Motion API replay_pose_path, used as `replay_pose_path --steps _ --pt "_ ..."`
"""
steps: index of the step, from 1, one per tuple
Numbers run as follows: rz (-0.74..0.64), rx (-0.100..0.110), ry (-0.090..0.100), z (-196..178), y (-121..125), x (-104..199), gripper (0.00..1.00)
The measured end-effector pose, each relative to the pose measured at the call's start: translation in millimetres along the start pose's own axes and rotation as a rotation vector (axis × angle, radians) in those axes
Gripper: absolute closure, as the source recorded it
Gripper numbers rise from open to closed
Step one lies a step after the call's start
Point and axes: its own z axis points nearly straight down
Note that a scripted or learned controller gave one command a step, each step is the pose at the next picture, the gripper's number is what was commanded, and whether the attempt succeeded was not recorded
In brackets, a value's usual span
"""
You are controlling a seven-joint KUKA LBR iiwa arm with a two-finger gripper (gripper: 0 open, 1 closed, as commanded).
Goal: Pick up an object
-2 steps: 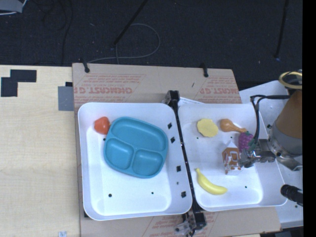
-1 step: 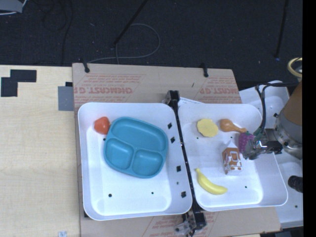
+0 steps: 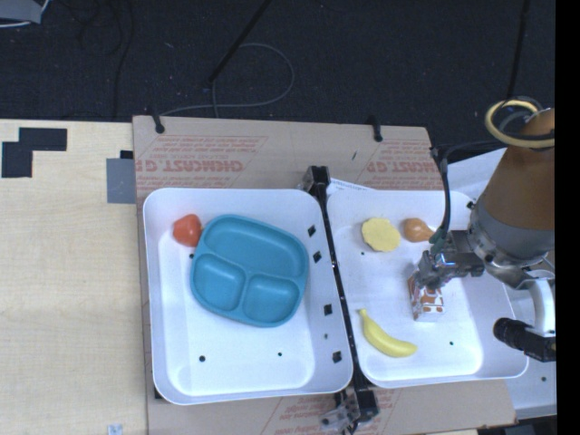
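Observation:
My gripper (image 3: pixel 428 284) hangs low over the right bin (image 3: pixel 390 370), reaching in from the right. Directly under its fingers lies a small red-and-white patterned object (image 3: pixel 430 303), partly hidden by the gripper. A yellow banana (image 3: pixel 386 335) lies toward the bin's front, below and left of the gripper. A yellow round piece (image 3: pixel 381 235) and an orange-brown piece (image 3: pixel 416 230) sit near the bin's back. In the left bin (image 3: pixel 181 370) a blue divided plate (image 3: pixel 249 269) rests with a red tomato-like ball (image 3: pixel 188 229) at its upper left.
A black divider with clips (image 3: pixel 328 279) runs between the two bins. Cardboard (image 3: pixel 272 157) lies under both bins. The arm's grey body and orange band (image 3: pixel 521 188) rise at the right, with cables beside it.

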Motion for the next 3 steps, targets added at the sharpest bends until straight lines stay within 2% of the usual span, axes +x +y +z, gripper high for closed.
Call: replay_pose_path --steps 1,2,3 --pt "0.000 0.001 0.000 -3 22 49 1.00" --pt "0.002 0.005 0.000 13 28 98 1.00" --pt "0.001 0.003 -0.001 23 49 152 1.00"
